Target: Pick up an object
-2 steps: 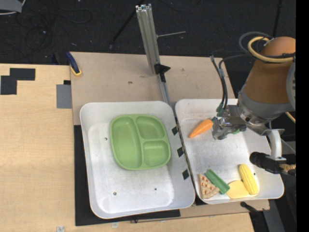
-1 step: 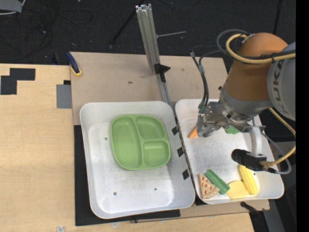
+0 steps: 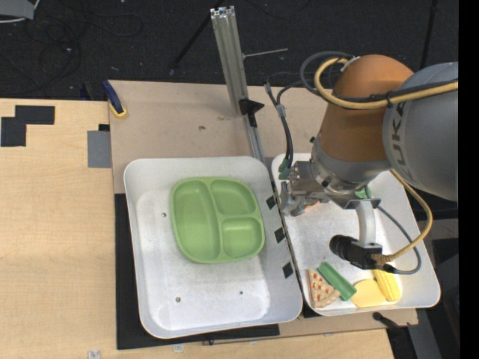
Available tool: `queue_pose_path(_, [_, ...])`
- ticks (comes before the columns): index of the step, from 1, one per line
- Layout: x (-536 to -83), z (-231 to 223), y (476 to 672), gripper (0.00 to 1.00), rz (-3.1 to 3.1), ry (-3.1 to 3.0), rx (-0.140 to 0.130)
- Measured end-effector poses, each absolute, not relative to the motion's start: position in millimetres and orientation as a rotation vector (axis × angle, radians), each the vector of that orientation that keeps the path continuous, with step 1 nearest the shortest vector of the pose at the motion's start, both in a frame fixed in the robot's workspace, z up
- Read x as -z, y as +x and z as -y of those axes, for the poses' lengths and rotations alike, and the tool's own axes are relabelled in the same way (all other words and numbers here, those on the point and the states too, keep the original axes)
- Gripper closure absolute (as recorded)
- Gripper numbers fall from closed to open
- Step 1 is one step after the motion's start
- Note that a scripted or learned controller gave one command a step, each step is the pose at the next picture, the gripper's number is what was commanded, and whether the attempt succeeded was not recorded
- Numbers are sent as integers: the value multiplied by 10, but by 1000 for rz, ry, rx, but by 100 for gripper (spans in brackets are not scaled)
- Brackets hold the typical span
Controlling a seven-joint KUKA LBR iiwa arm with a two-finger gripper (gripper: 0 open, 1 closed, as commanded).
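Observation:
My gripper (image 3: 298,200) hangs low over the left part of the right bin (image 3: 419,294), close to the divider between the bins. The arm's orange band and grey wrist cover much of that bin's far half. A small reddish thing (image 3: 316,206) peeks out just right of the gripper; what it is cannot be made out. Toy food lies at the bin's near end: a pizza slice (image 3: 321,289), a green stick (image 3: 337,280), a yellow wedge (image 3: 366,296) and a corn cob (image 3: 387,282). A green divided plate (image 3: 218,220) rests in the left bin (image 3: 150,290).
A black part on a yellow-tipped cable (image 3: 356,252) hangs over the right bin's middle. An aluminium post (image 3: 229,58) rises behind the bins. The wooden benchtop (image 3: 52,223) stretches to the left.

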State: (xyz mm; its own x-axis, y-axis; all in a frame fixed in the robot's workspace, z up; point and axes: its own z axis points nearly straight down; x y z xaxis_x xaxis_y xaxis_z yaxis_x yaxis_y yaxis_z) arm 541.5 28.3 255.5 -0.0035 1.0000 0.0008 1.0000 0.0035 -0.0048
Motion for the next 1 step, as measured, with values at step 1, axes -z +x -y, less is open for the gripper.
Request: queue_pose_path(1, [-2453,-708,5450,100,2223,-2214,-6])
